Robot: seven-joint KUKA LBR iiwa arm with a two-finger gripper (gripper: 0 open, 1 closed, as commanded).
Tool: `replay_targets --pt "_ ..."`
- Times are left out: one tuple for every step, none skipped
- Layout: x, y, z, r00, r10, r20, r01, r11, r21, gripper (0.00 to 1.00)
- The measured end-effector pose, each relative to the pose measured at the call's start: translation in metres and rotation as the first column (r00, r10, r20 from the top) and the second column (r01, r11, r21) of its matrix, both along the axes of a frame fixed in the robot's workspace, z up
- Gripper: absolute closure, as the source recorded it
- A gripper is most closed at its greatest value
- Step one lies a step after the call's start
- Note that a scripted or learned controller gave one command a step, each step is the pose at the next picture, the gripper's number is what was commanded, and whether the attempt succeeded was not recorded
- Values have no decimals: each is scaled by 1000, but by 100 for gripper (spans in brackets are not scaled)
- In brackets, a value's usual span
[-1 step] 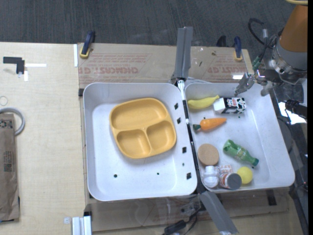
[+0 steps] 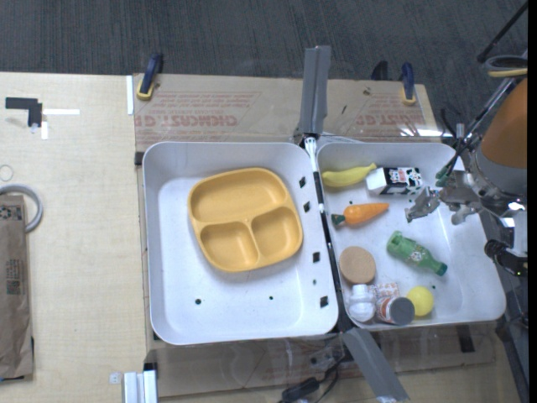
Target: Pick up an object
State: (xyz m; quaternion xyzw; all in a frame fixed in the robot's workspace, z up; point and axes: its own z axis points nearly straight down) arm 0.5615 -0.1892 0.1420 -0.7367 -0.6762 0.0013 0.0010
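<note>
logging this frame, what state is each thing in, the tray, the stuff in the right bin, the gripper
yellow tray: flat, right way up, left bin
banana: lying flat
milk carton: on its side
carrot: lying flat
green bottle: on its side
round cookie: flat
small can: tipped on its side
yellow ball: resting by the can
gripper: above right bin, holding nothing, fingers spread

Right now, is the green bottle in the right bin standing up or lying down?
Lying down. The green bottle rests on its side on the floor of the right bin, its long side showing, slanting toward the bin's lower right.
</note>
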Motion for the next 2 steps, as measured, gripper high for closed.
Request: replay_targets --pt "1 0 9 1000 -1 1 1 1000 -1 100" --pt "1 0 9 1000 -1 0 1 1000 -1 0"
